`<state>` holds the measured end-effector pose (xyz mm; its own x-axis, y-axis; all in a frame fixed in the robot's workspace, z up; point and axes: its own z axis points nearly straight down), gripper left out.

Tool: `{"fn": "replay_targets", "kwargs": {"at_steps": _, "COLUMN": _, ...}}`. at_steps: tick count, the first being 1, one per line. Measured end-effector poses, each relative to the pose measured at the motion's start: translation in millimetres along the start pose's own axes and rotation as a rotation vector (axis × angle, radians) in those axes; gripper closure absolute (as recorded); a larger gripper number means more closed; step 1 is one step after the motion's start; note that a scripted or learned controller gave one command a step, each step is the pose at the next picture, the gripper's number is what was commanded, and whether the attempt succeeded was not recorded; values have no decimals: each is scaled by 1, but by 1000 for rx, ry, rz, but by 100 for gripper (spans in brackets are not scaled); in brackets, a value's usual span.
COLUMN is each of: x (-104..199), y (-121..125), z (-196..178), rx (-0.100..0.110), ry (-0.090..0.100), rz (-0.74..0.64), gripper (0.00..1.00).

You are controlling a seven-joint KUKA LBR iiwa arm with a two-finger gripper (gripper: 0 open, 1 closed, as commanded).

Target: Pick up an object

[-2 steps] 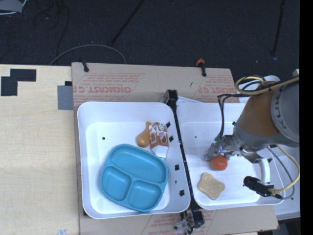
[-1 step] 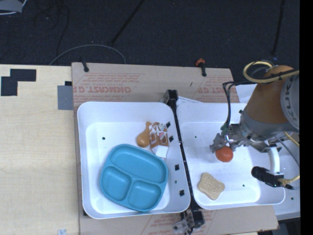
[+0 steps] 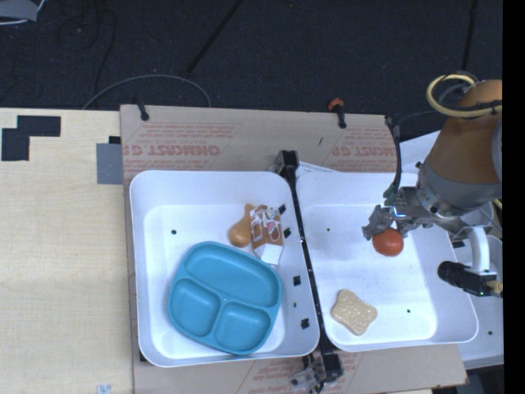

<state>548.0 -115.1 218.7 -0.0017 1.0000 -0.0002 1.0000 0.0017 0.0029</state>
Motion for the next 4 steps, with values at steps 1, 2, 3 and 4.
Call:
{"fn": "replay_targets", "kwargs": {"at_steps": 1, "x": -1, "y": 1, "z": -53, "rx": 1, "ry": 0, "rz": 0, "gripper": 100}}
{"fn": "replay_targets", "kwargs": {"at_steps": 2, "x": 38, "y": 11, "z": -43, "rx": 7, "ry": 1, "rz": 0, "gripper": 100}}
{"fn": "replay_targets", "kwargs": {"at_steps": 3, "x": 94, "y": 29, "z": -29, "rx": 6, "ry": 0, "rz": 0, "gripper": 100}}
{"fn": "replay_targets", "kwargs": {"at_steps": 4, "x": 141, "y": 50, "z": -32, "rx": 5, "ry": 1, "rz": 0, "gripper": 100}}
